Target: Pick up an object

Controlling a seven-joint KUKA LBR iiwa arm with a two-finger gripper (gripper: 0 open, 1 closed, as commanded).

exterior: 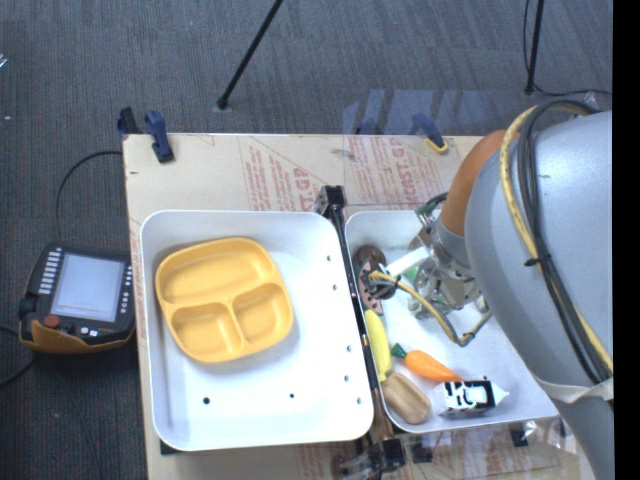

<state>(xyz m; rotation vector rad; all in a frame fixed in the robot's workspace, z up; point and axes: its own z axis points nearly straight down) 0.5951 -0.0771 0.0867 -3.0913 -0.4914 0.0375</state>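
The hand (pixel 447 286) hangs low in the right bin (pixel 520 373); whether it grips anything I cannot tell. At its 6 o'clock lie a carrot (pixel 432 366), banana (pixel 376 343) and bread roll (pixel 406 397).

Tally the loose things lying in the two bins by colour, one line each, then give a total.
Yellow: 2, the divided tray and the banana
Orange: 1, the carrot
Tan: 1, the bread roll
Black and white: 1, the small carton
Total: 5, leaving out anything hidden beneath the arm.
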